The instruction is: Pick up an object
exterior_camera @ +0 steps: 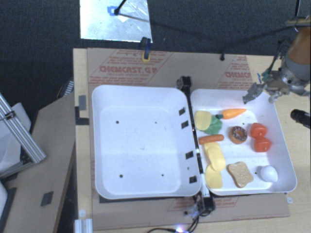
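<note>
Orange plastic carrot [233, 113] is the toy that lies nearest to the jaws [263, 92]; it rests in the upper part of the right white bin [284, 144], with its long axis almost left to right and its green end pointing to the bin divider. The carrot lies below and to the left of the two grey fingers, near to them but not touching. The fingers stand apart, one towards the bin's top edge and one further right, and nothing is between them.

The grey arm with the orange band [297, 57] comes in from the right, above the bin's top right corner, with the wrist tilted down and to the left. I judge that the coming move needs a short travel left and down, and a turn of the wrist so the fingers close across the thin body of the carrot, not along it. The brown ring-shaped toy doughnut [238, 134] and the red toy pepper [260, 137] lie lower in the same bin, further from the fingers.
</note>
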Tool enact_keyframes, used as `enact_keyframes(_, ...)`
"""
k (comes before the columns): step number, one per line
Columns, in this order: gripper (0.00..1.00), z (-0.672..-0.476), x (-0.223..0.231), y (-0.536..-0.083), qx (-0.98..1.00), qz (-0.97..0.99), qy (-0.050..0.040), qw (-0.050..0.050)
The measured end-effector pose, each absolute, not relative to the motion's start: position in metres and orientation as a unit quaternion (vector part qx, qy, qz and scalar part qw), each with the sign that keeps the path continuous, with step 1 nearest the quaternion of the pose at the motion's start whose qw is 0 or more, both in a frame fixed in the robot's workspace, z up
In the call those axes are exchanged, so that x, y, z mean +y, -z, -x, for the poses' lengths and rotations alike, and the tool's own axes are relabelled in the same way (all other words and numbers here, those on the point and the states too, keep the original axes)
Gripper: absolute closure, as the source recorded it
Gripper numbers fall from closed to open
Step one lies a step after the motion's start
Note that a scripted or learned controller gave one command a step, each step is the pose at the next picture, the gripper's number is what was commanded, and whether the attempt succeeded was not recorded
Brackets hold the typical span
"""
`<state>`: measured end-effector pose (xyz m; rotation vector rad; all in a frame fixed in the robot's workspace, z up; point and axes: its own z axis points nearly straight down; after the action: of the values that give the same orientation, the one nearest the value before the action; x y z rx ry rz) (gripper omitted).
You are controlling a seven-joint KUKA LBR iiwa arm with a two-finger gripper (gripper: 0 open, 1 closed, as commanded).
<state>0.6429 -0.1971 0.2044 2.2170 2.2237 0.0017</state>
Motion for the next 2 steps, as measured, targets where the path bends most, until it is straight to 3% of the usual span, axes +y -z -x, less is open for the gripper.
enact_keyframes(1,0.0,-0.671,-0.11,-0.187,0.711,-0.703,-0.0019,0.001)
enact_keyframes(2,1.0,-0.67,-0.116,-0.199,0.71,-0.704,-0.0018,0.003)
